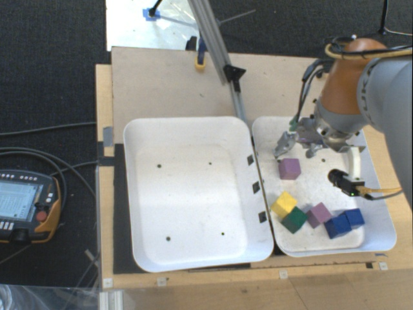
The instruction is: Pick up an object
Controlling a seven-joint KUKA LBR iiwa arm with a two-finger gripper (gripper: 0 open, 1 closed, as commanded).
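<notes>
Camera view: we judge the approach step in hand, the gripper (298, 143) with fingers spread and grasping nothing, just above the purple cube (290, 168) near the right bin's (387, 237) far-left corner; next, descend and close.

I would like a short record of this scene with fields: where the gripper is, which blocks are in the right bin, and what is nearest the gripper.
gripper: over the right bin, upper part
nearest block: purple block, just below the gripper, not held
front cluster: yellow block, green block, second purple block, two blue blocks
left bin: beside the right bin
task state: no block lifted yet
</notes>
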